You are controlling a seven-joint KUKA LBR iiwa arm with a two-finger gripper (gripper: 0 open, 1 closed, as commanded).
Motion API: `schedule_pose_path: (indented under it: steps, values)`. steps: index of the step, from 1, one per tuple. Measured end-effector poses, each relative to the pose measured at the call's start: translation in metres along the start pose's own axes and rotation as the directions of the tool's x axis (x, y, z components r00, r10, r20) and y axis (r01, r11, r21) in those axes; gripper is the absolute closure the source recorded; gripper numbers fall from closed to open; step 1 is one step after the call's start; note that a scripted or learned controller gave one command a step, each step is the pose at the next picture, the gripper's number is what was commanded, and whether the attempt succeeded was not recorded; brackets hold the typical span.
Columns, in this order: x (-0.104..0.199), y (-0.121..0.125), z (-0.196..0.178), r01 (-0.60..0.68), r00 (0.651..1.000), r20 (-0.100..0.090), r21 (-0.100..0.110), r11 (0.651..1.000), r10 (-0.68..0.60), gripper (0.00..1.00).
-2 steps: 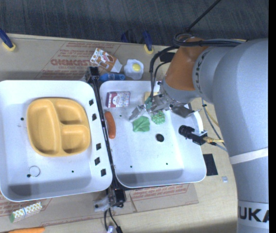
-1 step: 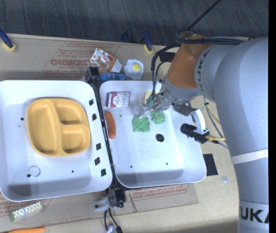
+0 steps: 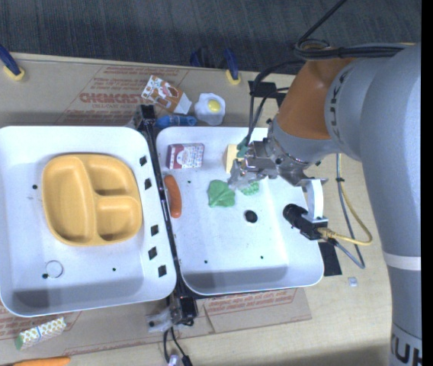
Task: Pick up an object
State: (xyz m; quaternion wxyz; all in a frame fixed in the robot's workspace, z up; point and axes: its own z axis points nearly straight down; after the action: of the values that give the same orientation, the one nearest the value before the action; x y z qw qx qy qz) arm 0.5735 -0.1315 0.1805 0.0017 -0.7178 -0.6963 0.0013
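My gripper [image 3: 245,175] hangs low over the upper middle of the right bin [image 3: 224,269], just right of a green leafy toy [image 3: 221,194] that lies on the bin floor. A second green bit [image 3: 250,188] lies right under the fingers. A pale yellow block [image 3: 232,155] sits partly hidden behind the gripper at the bin's far wall. An orange-red sausage [image 3: 173,195] lies along the bin's left wall. A dark red packet [image 3: 185,157] rests in the far left corner. A small black round piece [image 3: 251,217] sits near the middle.
The left bin [image 3: 18,280] holds a yellow divided tray [image 3: 91,198]. Behind the bins on the cardboard lie a small printed carton [image 3: 160,92], a blue object [image 3: 175,120] and a white and yellow egg toy [image 3: 210,107]. Cables run along the right bin's right edge.
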Motion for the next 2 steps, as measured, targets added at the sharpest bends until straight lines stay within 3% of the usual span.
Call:
schedule_pose_path:
  steps: [1, 2]
  values:
    - [0.0, 0.0, 0.0, 0.0, 1.0, 0.0, 0.0, 1.0, 0.0, 0.0]
    - [-0.028, 0.036, 0.089, 0.135, 0.991, 0.0, -0.001, 0.991, -0.135, 0.0]
